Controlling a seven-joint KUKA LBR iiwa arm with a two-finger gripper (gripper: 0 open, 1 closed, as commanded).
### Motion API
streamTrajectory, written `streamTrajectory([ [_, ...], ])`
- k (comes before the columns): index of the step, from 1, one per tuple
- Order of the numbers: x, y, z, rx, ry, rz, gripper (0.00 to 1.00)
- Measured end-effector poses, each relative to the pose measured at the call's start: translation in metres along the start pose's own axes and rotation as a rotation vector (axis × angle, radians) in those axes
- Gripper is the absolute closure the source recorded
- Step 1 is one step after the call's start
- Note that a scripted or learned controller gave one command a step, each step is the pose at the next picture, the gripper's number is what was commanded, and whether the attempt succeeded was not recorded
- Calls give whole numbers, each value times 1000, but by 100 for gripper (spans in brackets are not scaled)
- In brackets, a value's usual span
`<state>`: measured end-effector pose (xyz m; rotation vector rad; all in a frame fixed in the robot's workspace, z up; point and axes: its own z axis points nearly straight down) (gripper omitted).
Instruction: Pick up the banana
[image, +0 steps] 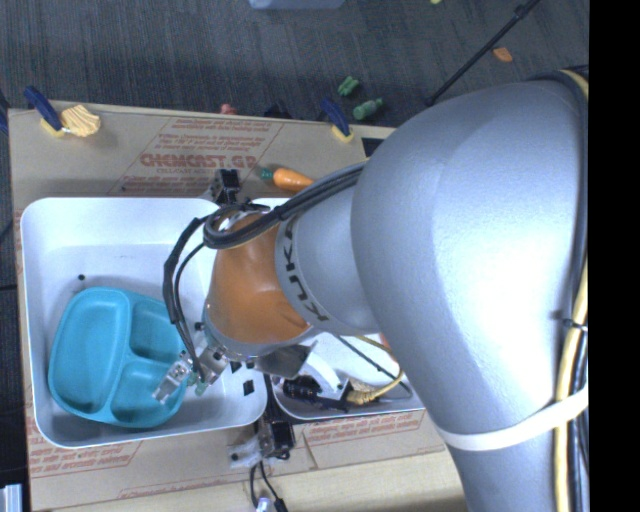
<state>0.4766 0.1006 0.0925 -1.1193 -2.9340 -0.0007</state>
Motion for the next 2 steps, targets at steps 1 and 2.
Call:
streamTrajectory([
  [1, 77, 85, -82, 2, 0, 39, 0],
  [2, 77, 84, -91, 5, 1, 35, 100],
])
